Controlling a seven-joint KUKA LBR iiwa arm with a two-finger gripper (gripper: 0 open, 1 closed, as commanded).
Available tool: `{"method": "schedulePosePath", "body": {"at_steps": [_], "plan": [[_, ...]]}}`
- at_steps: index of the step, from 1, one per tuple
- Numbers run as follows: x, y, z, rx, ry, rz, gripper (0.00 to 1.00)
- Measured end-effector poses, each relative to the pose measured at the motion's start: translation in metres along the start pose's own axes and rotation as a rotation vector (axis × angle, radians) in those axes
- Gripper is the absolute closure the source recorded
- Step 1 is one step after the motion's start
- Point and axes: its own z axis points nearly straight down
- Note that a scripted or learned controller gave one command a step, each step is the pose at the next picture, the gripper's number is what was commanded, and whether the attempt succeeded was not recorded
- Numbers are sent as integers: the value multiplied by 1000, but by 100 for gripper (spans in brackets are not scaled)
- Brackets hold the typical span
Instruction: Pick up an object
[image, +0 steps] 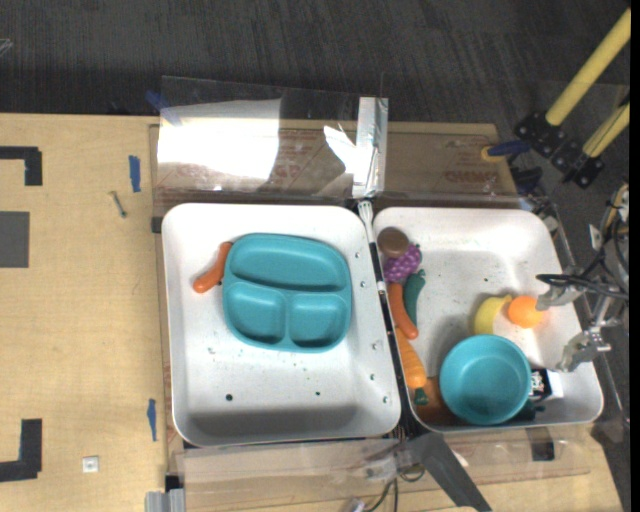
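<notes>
The camera view shows the two-finger gripper (585, 320) parted and empty just right of the small orange plastic ball (523, 311), above the teal bowl (486, 377); light, stiff, slippery, best pinched across its middle.

light: bright, even | glare: clear panel (250, 145) | focus: slightly soft

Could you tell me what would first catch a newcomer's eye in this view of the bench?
The teal divided plate in the middle of the left bin, with an orange carrot-like toy at its left edge. Then the teal bowl at the front of the right bin, beside a yellow and orange toy, with toy vegetables along that bin's left wall.
</notes>
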Motion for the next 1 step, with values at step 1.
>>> {"method": "schedulePosePath", "body": {"at_steps": [1], "plan": [[4, -10, 100, 8, -19, -42, 0]]}}
